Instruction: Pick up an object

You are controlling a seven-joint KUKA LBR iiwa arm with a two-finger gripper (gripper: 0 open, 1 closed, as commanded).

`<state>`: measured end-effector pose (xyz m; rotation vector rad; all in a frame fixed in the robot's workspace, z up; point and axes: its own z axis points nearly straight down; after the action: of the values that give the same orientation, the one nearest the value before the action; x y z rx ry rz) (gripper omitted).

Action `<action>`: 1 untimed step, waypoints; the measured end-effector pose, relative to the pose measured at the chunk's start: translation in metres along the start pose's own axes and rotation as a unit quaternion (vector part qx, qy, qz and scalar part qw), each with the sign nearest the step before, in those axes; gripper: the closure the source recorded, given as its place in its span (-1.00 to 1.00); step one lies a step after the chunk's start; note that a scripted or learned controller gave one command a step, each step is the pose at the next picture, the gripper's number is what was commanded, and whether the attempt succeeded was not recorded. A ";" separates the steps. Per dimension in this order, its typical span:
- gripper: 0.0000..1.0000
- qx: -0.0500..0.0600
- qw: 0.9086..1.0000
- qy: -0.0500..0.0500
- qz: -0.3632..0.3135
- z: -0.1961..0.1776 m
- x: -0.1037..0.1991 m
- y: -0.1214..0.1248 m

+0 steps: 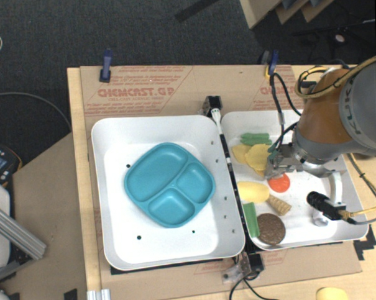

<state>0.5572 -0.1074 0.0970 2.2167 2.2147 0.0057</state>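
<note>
In the right bin my gripper hangs low, just above a small red-orange round thing and right beside a pale yellow flat piece. The arm's grey and orange wrist hides the bin's right part. Nothing can be seen held in the gripper. Further back lies a green piece. Toward the front are a yellow oval thing, a tan ridged cone piece and a brown round disc.
The left bin holds a blue divided plate. A thin green strip lies along the right bin's left wall. Clamps and cables sit at the bins' shared edge, and a yellow thing lies off the bench at front right.
</note>
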 end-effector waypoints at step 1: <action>1.00 0.002 1.000 -0.002 0.004 -0.030 -0.108 -0.011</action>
<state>0.5462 -0.2153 0.1273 2.2255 2.2053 -0.0033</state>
